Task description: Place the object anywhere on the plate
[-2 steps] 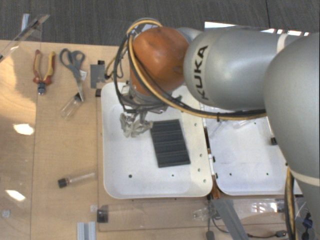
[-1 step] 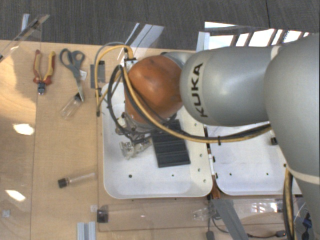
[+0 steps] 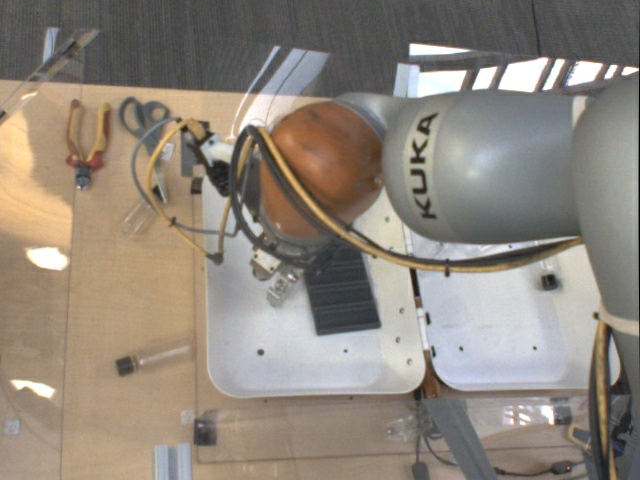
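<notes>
A dark ribbed rectangular plate (image 3: 345, 293) lies in the middle of the left bin (image 3: 300, 363), its top edge hidden under the arm. My gripper (image 3: 281, 280) hangs low over the left bin, just left of the plate's upper left corner. The orange wrist band (image 3: 320, 173) and looped cables cover most of it. A small black object (image 3: 548, 281) sits in the right bin (image 3: 500, 353), far to the right of the gripper.
The grey arm body (image 3: 490, 168) spans the back of both bins. On the bench left of the bins lie red-handled pliers (image 3: 84, 143), scissors (image 3: 145, 114) and a clear tube with a black cap (image 3: 152, 360).
</notes>
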